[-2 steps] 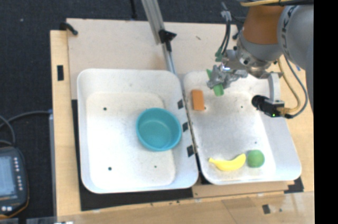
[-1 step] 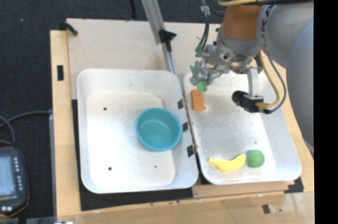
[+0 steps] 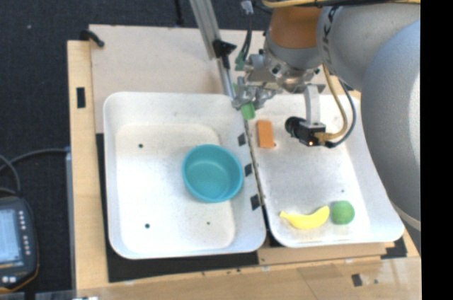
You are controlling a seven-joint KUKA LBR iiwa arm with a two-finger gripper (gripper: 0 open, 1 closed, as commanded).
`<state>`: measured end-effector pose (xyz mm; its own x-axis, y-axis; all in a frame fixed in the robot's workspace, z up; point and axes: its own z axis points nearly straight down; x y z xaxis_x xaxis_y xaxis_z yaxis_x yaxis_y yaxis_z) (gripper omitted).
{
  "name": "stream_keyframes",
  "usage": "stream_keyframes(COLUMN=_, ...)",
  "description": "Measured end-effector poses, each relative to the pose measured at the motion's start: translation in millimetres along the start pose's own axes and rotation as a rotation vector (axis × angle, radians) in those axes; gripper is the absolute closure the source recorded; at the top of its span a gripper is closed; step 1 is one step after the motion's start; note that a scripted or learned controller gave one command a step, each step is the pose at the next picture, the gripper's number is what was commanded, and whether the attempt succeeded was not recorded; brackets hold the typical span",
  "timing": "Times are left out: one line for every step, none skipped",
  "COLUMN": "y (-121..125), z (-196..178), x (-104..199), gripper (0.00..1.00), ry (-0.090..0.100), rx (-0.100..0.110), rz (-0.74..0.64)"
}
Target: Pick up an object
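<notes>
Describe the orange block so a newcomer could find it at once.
Start at the right-hand bin. The orange block lies by its left wall, below the gripper. It is boxy and orange, unlike the yellow banana and green ball at the near edge.

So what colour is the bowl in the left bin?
The bowl is light blue, almost turquoise. The camera view looking down on the bins shows it clearly.

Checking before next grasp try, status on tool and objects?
Tool low over far end of right bin, fingers unclear. Orange block just beside it, not held. Banana, green ball near corner; blue bowl left bin.
</notes>
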<state>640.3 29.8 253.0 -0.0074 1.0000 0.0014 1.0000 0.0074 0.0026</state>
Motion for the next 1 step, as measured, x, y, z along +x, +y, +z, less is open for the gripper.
stream_keyframes(y=-3.8, z=13.6, x=47.7, gripper=1.00, ry=-0.001, rx=0.004, rz=0.001)
